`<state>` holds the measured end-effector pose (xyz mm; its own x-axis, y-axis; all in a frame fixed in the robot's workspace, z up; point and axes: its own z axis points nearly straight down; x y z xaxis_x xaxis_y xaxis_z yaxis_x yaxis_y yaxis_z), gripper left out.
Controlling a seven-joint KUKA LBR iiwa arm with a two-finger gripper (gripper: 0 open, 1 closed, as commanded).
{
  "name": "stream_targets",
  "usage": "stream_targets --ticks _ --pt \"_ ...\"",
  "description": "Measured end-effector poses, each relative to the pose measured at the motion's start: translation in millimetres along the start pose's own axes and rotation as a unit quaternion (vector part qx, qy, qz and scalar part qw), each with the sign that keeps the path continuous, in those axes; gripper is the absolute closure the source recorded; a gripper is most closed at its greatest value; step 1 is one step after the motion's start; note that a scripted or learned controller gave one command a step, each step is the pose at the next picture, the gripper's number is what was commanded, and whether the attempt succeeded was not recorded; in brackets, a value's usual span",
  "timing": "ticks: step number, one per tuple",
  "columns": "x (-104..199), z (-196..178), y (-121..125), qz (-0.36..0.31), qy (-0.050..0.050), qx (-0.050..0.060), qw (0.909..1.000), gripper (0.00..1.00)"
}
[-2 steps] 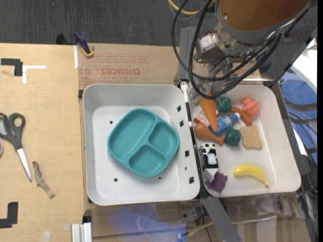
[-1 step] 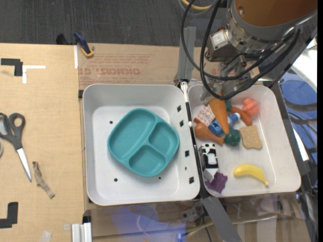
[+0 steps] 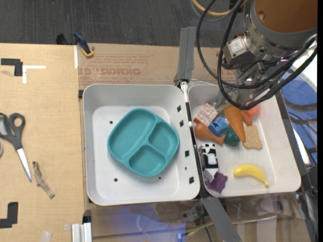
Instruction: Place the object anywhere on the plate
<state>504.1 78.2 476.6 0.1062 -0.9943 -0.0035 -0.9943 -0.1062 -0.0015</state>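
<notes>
Nearest the camera, at the lower edge of the right bin (image 3: pixel 290 183), a purple toy (image 3: pixel 217 183) is seen at about 7 o'clock of that bin, with a yellow banana (image 3: pixel 251 174) just to its 3 o'clock and a black-and-white toy (image 3: pixel 209 156) directly above it at 12 o'clock. Toward the bin's centre a slice of toast (image 3: pixel 252 137) is laid beside an orange carrot (image 3: pixel 236 122), which is tilted from 11 to 5 o'clock; a blue block (image 3: pixel 219 126), a dark green piece (image 3: pixel 231 137), an orange-brown piece (image 3: pixel 204 131) and a red-and-white packet (image 3: pixel 206 113) are clustered at the carrot's 9 o'clock. The gripper (image 3: pixel 241 101) is positioned over the bin's upper part, at 12 o'clock of the carrot, below the orange-banded arm (image 3: pixel 282 9); whether it is spread or closed cannot be told, being masked by cables, and nothing is visibly held. The left bin (image 3: pixel 96 150) is occupied by a teal three-compartment plate (image 3: pixel 144 141), lying well apart from the toys at their 9 o'clock. Scissors (image 3: pixel 15 137) are seen on the bench at the far 9 o'clock.
</notes>
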Motion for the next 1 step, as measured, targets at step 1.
stream_targets --ticks 1 --pt "32.9 0.2 -28.9 -0.002 0.0 0.0 1.0 1.0"
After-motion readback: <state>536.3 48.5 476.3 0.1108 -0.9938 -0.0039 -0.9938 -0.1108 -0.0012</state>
